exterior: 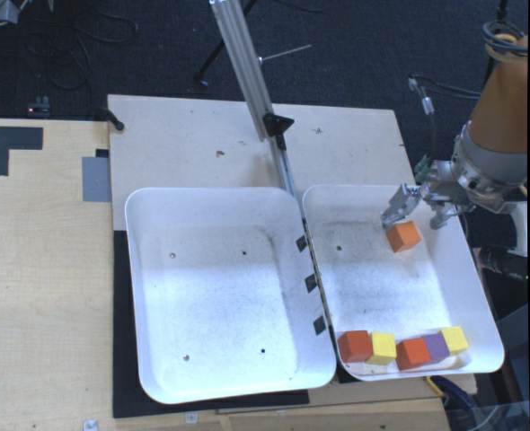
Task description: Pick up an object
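Note:
An orange cube (403, 235) is in the upper part of the right bin (364, 268), away from the other blocks. My gripper (418, 217) hangs just above it at the bin's far right corner, with its two fingers spread apart. The cube sits below the left finger (397, 208) and not between the two, so nothing shows as held. Along the right bin's near wall lie a red block (355, 345), a yellow block (383, 347), an orange-red block (413, 352), a purple block (436, 347) and another yellow block (454, 338).
The left bin (148, 330) adjoins the right one along a shared rim with black clips (311, 282). A slanted aluminium bar (247, 70) rises from the back of the bench above that rim. Cables lie on the dark floor behind.

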Controlling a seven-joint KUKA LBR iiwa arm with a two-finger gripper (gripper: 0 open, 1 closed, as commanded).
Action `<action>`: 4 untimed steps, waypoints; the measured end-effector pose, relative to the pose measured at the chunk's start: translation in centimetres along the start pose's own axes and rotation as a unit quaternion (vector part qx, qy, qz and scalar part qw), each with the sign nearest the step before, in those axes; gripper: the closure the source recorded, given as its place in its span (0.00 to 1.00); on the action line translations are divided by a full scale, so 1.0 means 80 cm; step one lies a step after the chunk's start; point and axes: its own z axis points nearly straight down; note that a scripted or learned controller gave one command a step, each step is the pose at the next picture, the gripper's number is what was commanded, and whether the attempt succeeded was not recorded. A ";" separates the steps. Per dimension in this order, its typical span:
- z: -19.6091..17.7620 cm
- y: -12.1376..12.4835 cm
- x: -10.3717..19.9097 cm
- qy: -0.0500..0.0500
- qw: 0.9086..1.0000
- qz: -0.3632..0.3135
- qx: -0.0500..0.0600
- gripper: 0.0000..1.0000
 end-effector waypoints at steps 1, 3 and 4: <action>-0.067 0.010 0.006 -0.001 1.000 -0.003 -0.003 0.00; -0.237 0.001 0.043 0.001 1.000 -0.006 -0.003 0.00; -0.037 0.038 -0.002 0.000 1.000 -0.002 0.004 0.00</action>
